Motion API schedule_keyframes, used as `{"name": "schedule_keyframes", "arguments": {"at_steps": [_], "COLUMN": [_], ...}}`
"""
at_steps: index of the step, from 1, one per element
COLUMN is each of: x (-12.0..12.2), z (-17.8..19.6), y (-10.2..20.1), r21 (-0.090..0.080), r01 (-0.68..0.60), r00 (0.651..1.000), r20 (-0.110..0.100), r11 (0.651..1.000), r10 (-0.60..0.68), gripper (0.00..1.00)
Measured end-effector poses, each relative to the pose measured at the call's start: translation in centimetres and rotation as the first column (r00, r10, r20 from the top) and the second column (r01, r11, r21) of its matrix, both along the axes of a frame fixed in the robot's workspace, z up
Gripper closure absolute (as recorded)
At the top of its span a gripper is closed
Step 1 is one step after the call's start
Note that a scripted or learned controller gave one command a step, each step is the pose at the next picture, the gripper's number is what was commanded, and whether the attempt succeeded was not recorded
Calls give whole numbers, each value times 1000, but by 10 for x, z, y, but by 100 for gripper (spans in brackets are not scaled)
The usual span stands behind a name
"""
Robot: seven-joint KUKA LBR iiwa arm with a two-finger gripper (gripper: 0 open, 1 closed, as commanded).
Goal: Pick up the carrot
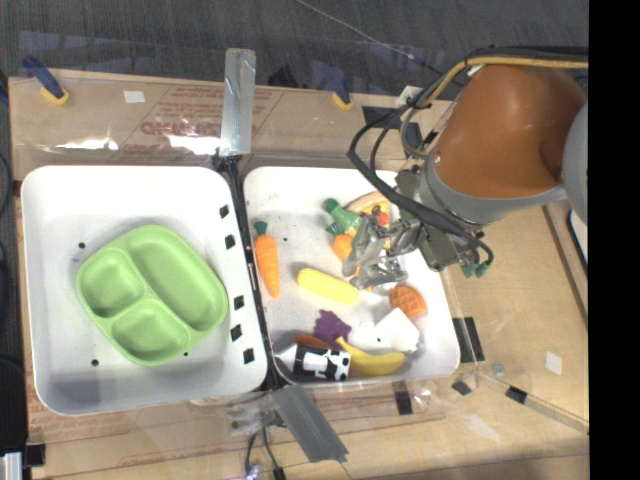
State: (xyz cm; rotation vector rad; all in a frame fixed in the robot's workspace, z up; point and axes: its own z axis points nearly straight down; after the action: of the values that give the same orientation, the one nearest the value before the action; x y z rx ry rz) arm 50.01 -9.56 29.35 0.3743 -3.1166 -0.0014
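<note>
The carrot (267,263) lies in the right bin (440,340) close against its left wall, long axis running nearly up and down in the view, green top toward the far edge, tip toward the near one. The tool (375,253) hangs over the bin's middle, apart from the carrot; I cannot tell its state.

wooden bench (520,368) carried two white bins side by side: left bin (45,268), right bin (440,340); strip of grey tape (238,103) lay behind them.
</note>
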Motion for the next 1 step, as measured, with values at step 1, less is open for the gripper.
{"name": "schedule_keyframes", "arguments": {"at_steps": [1], "x": [5], "z": [6], "y": [-58], "r21": [-4], "r01": [-334], "r00": [943], "r20": [6], "r11": [943], "r10": [334], "gripper": [100]}}
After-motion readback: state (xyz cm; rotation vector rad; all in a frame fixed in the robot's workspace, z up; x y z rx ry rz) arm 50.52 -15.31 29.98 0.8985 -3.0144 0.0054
